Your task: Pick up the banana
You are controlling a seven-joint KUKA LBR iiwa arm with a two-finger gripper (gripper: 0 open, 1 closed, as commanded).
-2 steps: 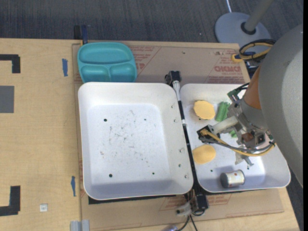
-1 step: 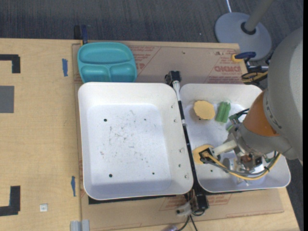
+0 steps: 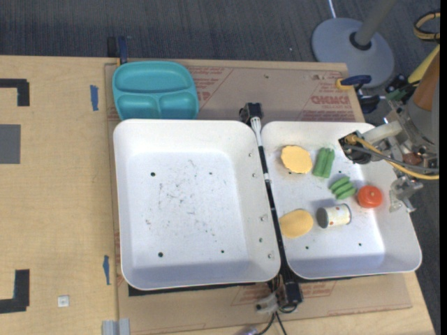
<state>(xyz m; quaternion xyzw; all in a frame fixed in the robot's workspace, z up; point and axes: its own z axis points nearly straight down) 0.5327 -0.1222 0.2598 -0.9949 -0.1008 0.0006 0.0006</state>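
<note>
Right bin, cam view: no clear banana shape. Two yellow candidates. Upper yellow piece, nearly round, no long axis to speak of. Lower yellow piece, stubby oval, long axis roughly 9–3, tipped a little. Judgement: one of these is the banana; can't tell which at this res.

Other stuff in the same bin: two green pieces, one just beside the upper yellow at its 3, other nearer bin centre. Small can on its side just beside the lower yellow at its 3, may be touching. Red tomato twd 3 o'clock side. Left bin bears only specks. Teal tray behind it at 12.

Arm in from 3 o'clock. Gripper over the right bin's 3 o'clock rim, wrist wrapped in cables. How far open: can't tell, hardware cluttered and small. Nothing seen held.

Key relation: both yellows lie at abt 9 o'clock from the gripper, well apart from it, w/ tomato, can and green pieces between. Lower yellow at abt 8, upper at abt 10. Likely needs a reach across the bin; the can crowds the lower piece's near end.
</note>
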